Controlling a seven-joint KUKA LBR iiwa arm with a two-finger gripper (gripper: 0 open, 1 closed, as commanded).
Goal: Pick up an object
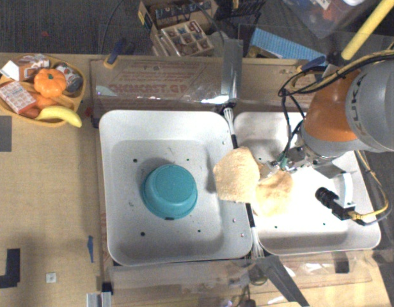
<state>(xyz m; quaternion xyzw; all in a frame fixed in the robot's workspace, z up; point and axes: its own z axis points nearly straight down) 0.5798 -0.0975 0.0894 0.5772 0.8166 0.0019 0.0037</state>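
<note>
I see the jaws' gripper [283,164], whose state I cannot tell, with the tan fuzzy cloth [251,179] draped at its eight o'clock.

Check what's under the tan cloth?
The cloth drapes over the divider between the left bin and right bin, covering both rims there. Anything beneath it is hidden. The teal bowl sits apart, uncovered.

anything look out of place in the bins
Yes: the tan cloth lies draped over the divider between the two bins, part in the left bin and part in the right bin. The teal bowl sits upside down.
</note>
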